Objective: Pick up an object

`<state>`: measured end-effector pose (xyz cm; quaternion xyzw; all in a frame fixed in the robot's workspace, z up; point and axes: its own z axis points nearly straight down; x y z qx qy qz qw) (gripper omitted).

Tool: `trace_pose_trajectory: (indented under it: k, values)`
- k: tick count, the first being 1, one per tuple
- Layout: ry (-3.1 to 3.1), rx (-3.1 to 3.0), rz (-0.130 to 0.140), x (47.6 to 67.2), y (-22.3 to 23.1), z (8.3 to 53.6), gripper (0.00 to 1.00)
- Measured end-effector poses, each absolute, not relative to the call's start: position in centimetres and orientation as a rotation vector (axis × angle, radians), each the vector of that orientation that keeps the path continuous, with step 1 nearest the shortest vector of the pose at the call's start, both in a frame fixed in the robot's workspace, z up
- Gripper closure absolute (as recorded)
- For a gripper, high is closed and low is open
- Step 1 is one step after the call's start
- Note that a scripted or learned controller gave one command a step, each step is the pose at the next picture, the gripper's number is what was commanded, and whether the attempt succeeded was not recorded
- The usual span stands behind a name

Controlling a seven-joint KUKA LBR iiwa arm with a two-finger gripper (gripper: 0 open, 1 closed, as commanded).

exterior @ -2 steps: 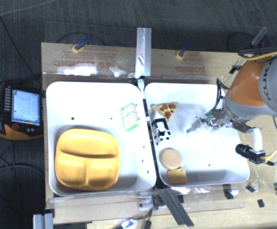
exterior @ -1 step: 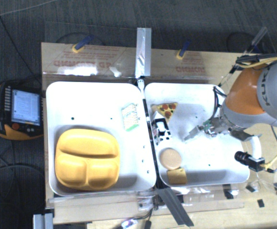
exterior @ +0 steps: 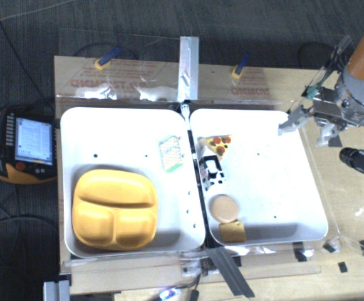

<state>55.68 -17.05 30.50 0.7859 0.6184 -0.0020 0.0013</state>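
Carpet (exterior: 244,11), dark and ribbed, surrounding pale bench (exterior: 341,187); glossy white bins (exterior: 275,187) holding rounded yellow loaf (exterior: 114,207), tan disc (exterior: 224,207); gripper (exterior: 307,127) hovering beside right rim, grip impossible to tell.

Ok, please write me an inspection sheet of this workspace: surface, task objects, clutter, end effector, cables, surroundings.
Surface: wooden bench bearing left bin and right bin side by side.
Task objects: large yellow bread-shaped block and small green-patterned card in left bin; pizza slice toy, black-and-white item, round tan disc, tan block in right bin.
Clutter: nothing seen.
End effector: above right bin's far right corner, holding nothing.
Cables: thin ones on floor.
Surroundings: dark carpet; teach pendant at left.
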Motion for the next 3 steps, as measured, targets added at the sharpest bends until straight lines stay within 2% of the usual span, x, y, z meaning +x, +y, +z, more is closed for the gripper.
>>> trace_pose_trajectory:
  k: [1,2,3]
  values:
    - [1.784,2.589,-0.008,50.8,-11.5,24.1,0.00]
    - [1.453,2.784,-0.007,52.4,-6.0,30.0,0.00]
    - [1.291,2.867,-0.009,50.8,-3.0,20.8,0.00]
